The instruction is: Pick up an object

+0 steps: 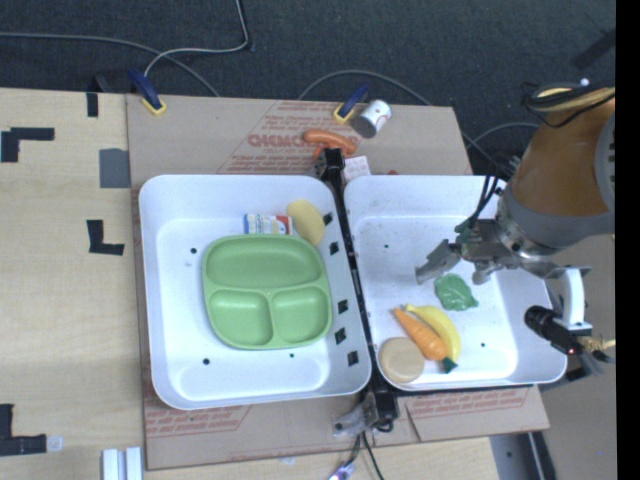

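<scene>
Camera view, near to far from the right bin [505, 373]: round tan disc [402, 360] at its near wall, carrot [423, 335] and banana [444, 330] touching beside it, then green leafy toy [456, 292] mid-bin. Tool [455, 259] hovers just beyond the leafy toy, fingers spread, pinching nothing. Leafy toy looks light, lumpy, probably slick plastic; grip across its narrow middle. Left bin [160, 268] holds a green divided plate [267, 292].

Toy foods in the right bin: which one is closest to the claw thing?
The green leafy toy, just below the end effector. The banana, carrot and tan round piece lie farther down.
</scene>
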